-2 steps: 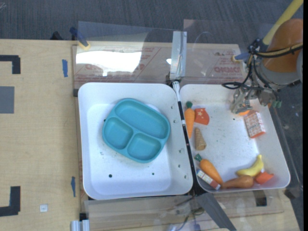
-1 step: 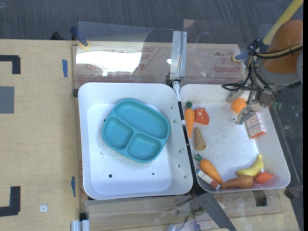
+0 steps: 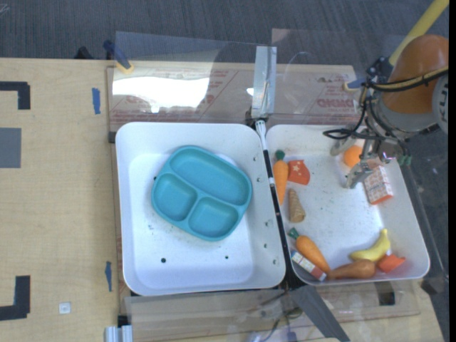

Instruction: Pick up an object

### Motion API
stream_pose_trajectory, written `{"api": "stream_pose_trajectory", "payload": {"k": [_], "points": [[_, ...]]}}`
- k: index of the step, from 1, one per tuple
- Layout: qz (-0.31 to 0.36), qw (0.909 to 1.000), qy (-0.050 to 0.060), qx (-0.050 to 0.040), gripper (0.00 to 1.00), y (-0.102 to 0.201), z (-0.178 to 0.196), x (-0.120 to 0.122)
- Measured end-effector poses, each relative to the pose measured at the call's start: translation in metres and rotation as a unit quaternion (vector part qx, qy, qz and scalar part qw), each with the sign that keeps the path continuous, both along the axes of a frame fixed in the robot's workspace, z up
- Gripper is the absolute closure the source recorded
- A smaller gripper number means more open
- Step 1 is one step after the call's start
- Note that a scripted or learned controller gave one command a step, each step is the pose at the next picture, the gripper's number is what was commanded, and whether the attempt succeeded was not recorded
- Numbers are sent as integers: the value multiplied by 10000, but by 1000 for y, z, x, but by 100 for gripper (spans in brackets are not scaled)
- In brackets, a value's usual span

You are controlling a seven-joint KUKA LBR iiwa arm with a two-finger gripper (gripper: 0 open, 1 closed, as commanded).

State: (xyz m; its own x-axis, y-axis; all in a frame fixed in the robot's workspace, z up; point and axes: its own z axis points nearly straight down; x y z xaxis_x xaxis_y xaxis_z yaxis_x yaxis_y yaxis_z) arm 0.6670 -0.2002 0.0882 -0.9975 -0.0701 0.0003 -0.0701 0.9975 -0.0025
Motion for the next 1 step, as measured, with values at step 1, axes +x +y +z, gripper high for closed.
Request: {"api": "stream_pose_trajectory", "payload": {"k": [1], "points": [[2,10000,-95,-10,100,1,15,5]]}}
